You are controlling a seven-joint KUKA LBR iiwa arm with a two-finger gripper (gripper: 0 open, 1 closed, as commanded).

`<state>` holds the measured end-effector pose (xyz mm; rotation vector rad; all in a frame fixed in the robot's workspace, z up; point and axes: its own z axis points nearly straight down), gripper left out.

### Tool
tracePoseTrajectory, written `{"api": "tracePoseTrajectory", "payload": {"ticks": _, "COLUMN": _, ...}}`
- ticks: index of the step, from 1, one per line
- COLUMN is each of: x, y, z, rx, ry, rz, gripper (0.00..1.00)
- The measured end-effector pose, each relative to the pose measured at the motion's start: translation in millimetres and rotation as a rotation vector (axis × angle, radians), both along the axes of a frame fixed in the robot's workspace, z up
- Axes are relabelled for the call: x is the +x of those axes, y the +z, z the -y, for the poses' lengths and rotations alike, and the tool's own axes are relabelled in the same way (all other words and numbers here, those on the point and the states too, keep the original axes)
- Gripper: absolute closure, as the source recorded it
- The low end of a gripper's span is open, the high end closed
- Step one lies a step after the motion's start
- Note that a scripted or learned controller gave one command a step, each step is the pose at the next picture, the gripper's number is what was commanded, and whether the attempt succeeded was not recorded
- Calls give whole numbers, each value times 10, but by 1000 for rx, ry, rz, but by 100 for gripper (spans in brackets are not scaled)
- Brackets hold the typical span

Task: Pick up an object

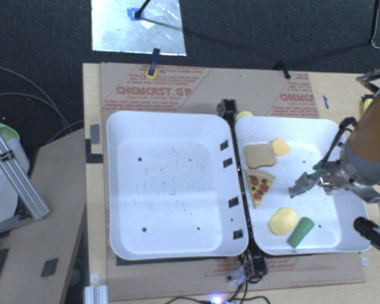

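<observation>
Dark carpet floor point(38, 24), shiny metal sheet point(138, 18), cardboard-covered bench point(196, 87), aluminium frame point(16, 176)

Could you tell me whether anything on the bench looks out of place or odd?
One thing: a small yellow piece sits outside the bins, on the cardboard just behind the right bin, beside the black clip. The toast, pizza slice, yellow round piece, lemon and green piece lie inside that bin.

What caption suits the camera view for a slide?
Pincer hovers over the right bin among toy foods: pizza slice, toast, green cylinder.
</observation>
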<state>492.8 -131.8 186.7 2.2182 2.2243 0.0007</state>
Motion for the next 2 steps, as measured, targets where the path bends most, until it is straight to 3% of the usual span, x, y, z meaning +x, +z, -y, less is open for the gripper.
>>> {"api": "tracePoseTrajectory", "payload": {"ticks": 1, "x": 240, "y": -1068, "z": -284, "rx": 1, "ry": 3, "rz": -1, "gripper": 0}}
{"api": "tracePoseTrajectory", "payload": {"ticks": 2, "x": 299, "y": 38, "z": -1082, "rx": 4, "ry": 11, "rz": 11, "gripper": 0}}
